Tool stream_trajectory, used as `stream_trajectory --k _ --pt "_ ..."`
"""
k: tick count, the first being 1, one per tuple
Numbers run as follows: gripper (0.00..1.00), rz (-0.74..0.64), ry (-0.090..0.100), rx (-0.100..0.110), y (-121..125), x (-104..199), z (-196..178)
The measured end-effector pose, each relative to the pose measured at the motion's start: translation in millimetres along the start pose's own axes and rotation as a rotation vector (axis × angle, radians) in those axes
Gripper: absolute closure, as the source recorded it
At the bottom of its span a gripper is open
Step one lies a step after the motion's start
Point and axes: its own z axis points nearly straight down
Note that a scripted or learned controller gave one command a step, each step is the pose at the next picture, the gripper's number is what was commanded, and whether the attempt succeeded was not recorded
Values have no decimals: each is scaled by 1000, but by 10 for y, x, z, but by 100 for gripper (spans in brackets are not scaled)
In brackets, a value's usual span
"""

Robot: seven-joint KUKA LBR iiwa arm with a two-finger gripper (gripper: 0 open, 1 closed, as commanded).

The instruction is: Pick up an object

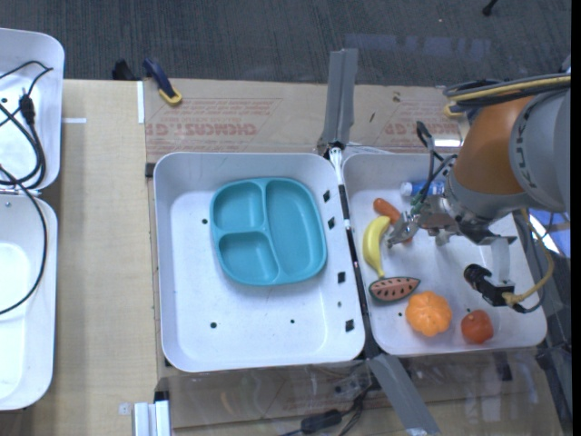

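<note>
In the right bin [536, 334], near its left wall, the banana [375, 246] is seen lying lengthwise along that wall, just left of the gripper [402, 232], whose open-or-closed state cannot be told.

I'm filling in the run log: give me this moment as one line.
arm: over right bin | gripper: beside banana | lifted: nothing | left bin: blue plate

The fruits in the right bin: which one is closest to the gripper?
The banana. The gripper hangs just beside its upper end, while the watermelon slice, orange and tomato lie farther toward the bin's near edge.
</note>
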Motion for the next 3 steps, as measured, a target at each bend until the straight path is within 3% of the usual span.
stream_trajectory --k 1,2,3 --pt "0 -1 -1 0 352 224 0" --pt "100 1 -1 1 350 213 -87" --pt "100 -2 -1 0 80 582 -1214"
